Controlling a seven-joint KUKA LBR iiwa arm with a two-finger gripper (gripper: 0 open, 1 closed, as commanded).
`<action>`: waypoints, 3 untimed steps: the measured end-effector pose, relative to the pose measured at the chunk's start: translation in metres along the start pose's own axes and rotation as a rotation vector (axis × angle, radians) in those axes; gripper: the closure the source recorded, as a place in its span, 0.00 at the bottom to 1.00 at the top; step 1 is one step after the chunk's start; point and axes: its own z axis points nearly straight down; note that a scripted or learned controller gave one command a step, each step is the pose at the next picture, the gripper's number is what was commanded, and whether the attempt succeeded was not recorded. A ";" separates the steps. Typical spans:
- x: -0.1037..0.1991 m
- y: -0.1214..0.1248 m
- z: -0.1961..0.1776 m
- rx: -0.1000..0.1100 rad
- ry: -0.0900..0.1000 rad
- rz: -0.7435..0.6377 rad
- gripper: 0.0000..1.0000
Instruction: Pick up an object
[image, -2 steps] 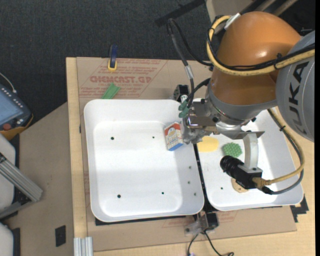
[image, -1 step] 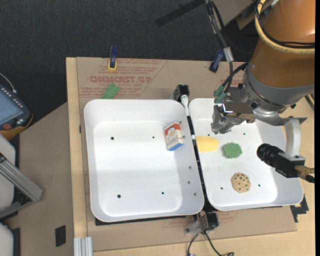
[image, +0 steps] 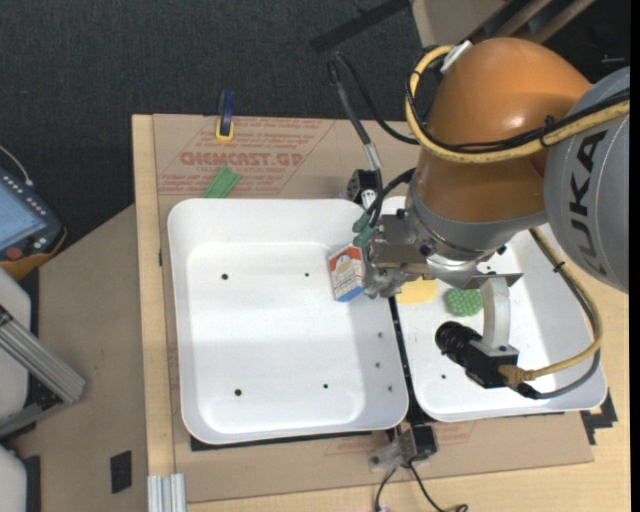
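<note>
Carton (image: 346, 273), a small one in white with red and blue print, is at the right edge of the left bin (image: 260, 340), about halfway between its far and near sides. It stands tilted, its top leaning left. The gripper (image: 368, 268) is pressed right up against the carton's right side, over the seam where the two bins meet. From where I stand I cannot tell whether the gripper has actually clamped the carton or is only touching it; its tip is dark and crowded, and the carton hides part of it.

The arm (image: 500, 90) comes in from the right, and its big orange band hangs over the far half of the right bin (image: 450, 390). Below it, in that bin, a yellow piece (image: 418, 291) lies just right of the gripper, and a green knobbly piece (image: 463, 299) lies just right of the yellow one, near it but seemingly apart.

The left bin's floor is bare white apart from a few small dark dots. Both bins rest on a cardboard sheet (image: 250, 150) with red lettering. On the sheet, beyond the left bin's far rim, lies a green strip (image: 222, 182), and farther still a blue and yellow clip (image: 226, 115) sits on the sheet's far edge.
</note>
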 end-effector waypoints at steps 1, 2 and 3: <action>-0.133 0.000 -0.060 -0.017 -0.004 0.018 1.00; -0.080 0.000 -0.001 -0.002 0.001 0.001 1.00; -0.008 0.001 -0.039 -0.013 0.002 -0.003 1.00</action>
